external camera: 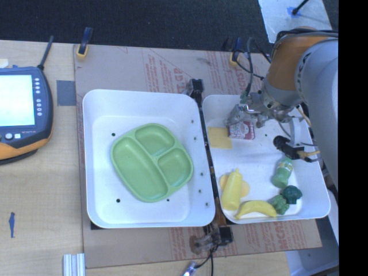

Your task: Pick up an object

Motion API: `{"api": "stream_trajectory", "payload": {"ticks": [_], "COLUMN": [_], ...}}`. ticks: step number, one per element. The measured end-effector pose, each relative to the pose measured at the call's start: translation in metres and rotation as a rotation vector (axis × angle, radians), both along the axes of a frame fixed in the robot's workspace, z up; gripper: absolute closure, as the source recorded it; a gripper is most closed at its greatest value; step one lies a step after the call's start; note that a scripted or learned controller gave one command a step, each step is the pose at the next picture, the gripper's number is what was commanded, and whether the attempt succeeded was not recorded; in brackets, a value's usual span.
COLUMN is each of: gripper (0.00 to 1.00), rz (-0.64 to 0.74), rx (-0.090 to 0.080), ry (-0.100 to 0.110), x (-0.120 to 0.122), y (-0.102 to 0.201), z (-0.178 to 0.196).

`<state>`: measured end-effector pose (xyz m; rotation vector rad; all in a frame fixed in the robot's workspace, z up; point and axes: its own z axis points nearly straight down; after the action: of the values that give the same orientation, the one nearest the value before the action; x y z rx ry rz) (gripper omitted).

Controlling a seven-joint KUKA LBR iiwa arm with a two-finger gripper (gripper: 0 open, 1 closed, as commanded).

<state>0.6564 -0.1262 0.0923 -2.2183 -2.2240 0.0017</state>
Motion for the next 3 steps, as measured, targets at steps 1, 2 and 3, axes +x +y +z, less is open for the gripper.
{"api": "stream_trajectory", "payload": {"ticks": [1,2,3], "gripper": [0.0,0.0,0.0], "rz": [-0.001,0.001,0.003], "rx": [0.0,0.0,0.0], "ry": [0.002,0.003,0.002], "x": [-0.057,-0.107,-0.139], "y": [-0.057,-0.086,-0.085], "z": [0.048,0.02,-0.001]}}
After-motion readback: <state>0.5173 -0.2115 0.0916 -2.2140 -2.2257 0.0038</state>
